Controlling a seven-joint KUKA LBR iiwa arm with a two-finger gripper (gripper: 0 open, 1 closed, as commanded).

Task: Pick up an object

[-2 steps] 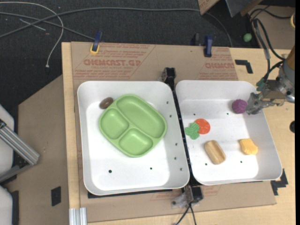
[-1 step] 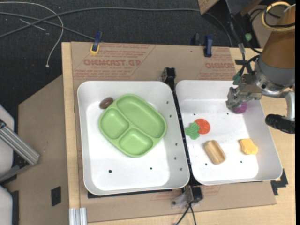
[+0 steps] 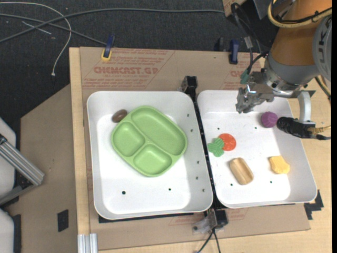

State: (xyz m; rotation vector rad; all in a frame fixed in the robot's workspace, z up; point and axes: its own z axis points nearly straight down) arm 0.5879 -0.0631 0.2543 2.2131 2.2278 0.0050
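The right bin (image 3: 295,194) holds a purple round piece (image 3: 269,119), a red piece (image 3: 227,141) touching a green leafy piece (image 3: 216,147), a tan bread-like block (image 3: 241,171) and a yellow piece (image 3: 279,165). My gripper (image 3: 244,106) hangs over the bin's far part, left of the purple piece and above the red one. Nothing shows between its fingers.
The left bin (image 3: 105,188) carries a green divided plate (image 3: 149,140) and a small brown object (image 3: 120,115) by the plate's far left corner. A black clamp (image 3: 189,83) sits between the bins at the back. Blue clips (image 3: 109,46) hold the cardboard's far edge.
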